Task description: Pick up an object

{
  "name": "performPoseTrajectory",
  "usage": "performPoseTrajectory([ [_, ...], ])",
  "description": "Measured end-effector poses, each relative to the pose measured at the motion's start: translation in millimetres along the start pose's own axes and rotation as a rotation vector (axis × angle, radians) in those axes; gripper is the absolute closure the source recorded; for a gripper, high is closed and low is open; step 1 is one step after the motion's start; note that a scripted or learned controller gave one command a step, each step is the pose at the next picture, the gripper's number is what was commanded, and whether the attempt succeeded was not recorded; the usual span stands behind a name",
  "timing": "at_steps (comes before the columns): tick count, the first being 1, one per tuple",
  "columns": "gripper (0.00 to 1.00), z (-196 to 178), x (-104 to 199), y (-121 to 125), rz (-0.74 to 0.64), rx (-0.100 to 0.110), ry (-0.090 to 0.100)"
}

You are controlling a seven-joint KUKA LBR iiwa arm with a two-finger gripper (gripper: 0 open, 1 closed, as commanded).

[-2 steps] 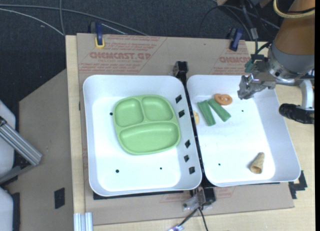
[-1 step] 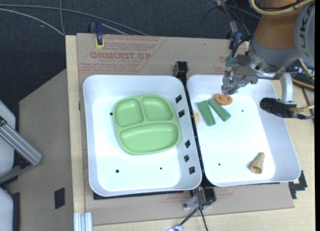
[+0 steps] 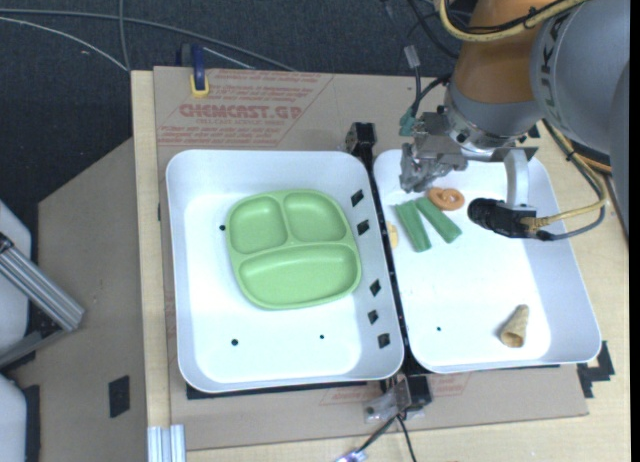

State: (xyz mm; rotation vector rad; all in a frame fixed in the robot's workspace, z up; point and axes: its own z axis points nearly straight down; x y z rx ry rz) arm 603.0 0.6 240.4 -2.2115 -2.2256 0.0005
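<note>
Bins: two shallow white bins sit side by side on the desk (image 3: 250, 100), the left bin (image 3: 190, 280) and the right bin (image 3: 560, 290), their inner rims nearly touching.
Left bin load: one green divided plate (image 3: 293, 248) lies flat in the middle, probably parked there as a drop-off spot.
Right bin load: green sticks (image 3: 425, 222) lie side by side at the far left part, an orange ring (image 3: 446, 198) just beside their far end, a tan cone (image 3: 515, 325) well apart near the near right corner.
My jaws (image 3: 428, 165): I hang over the far end of the right bin, right by the ring and the sticks; from this slant I cannot tell whether I am spread or pressed together, and nothing shows between me.
Likely target: the ring or the sticks, judging by how close I hover.
Risk: the pieces crowd each other, so I may nudge one while closing on another.
Surface: cardboard sheet under the bins, with red print.
Room: dark carpet (image 3: 70, 80) with loose cables (image 3: 130, 20) beyond the far edge.
</note>
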Motion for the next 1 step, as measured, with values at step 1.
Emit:
performPoseTrajectory([
  [1, 1.00, 7.7, 63.3, 12.4, -0.001, -0.004, 0.000],
])
